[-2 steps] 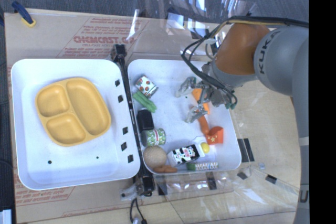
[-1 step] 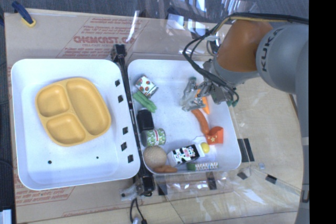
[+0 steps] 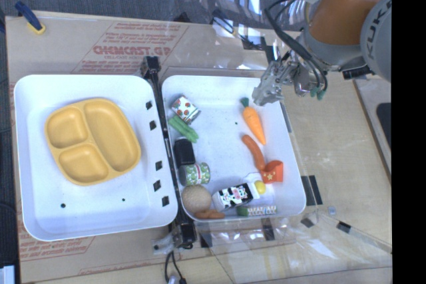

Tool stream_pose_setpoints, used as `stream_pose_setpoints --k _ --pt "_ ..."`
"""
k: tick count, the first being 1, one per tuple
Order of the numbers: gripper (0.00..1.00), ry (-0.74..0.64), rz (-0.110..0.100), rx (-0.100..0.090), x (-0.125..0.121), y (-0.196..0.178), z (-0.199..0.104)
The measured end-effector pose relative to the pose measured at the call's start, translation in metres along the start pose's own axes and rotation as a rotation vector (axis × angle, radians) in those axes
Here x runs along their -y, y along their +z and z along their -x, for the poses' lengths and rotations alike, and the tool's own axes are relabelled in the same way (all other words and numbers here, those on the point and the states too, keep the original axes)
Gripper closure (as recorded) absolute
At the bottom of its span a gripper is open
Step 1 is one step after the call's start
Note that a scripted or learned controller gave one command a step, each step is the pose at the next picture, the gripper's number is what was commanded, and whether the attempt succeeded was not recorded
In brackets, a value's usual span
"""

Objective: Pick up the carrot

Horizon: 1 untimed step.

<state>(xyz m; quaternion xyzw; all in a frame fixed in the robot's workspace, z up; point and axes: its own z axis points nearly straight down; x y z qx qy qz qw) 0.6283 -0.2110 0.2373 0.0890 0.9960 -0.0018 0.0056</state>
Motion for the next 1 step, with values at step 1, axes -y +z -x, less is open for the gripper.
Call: stream_pose_setpoints --k 1 --pt "1.0 0.257 0.001 -0.013 -0.0423 0.0445 -0.044"
